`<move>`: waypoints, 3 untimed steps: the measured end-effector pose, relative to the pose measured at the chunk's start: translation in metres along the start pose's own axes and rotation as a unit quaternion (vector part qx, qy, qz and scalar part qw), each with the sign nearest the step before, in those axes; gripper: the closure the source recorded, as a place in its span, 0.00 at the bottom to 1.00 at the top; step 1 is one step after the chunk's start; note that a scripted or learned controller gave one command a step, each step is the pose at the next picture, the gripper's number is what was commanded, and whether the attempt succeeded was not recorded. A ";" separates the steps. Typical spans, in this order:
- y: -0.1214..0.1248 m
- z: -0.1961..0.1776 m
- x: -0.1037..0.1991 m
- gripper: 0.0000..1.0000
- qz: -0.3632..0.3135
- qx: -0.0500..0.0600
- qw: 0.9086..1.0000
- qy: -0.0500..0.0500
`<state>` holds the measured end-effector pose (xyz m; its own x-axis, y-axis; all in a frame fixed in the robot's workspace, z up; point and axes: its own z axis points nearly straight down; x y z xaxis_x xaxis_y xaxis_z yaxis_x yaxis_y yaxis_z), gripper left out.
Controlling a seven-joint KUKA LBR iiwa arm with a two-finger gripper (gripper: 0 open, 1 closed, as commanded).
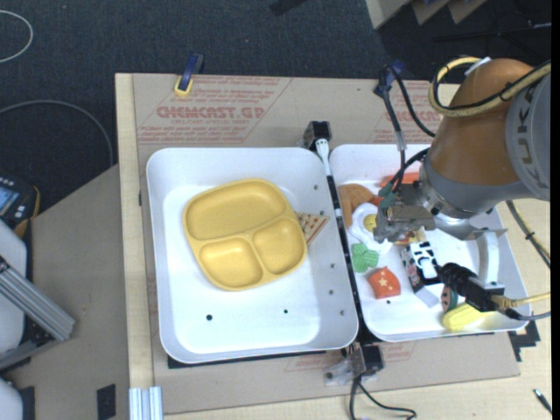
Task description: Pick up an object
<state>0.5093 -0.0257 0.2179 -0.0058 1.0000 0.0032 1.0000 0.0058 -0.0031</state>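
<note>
A cardboard-topped bench [219, 103] on dark carpet bears two white bins. Well left of the fingers, the left bin [175, 304] holds a yellow divided plate [243, 232]. In the right bin [398, 322], the gripper [391, 226] hangs over a small clutter (shapes hard to name); a green piece [364, 256] and a red piece [383, 281] lie just below-left. The arm's orange band [479, 138] hides the bin's far side. Whether the fingers are apart cannot be told.

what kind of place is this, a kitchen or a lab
Most likely a robotics lab, not a kitchen: a grey and orange arm reaches over two white bins clamped to a board, with loose cables on the dark carpet.
</note>
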 end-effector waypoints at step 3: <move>-0.007 -0.017 0.093 1.00 0.002 -0.004 1.000 -0.001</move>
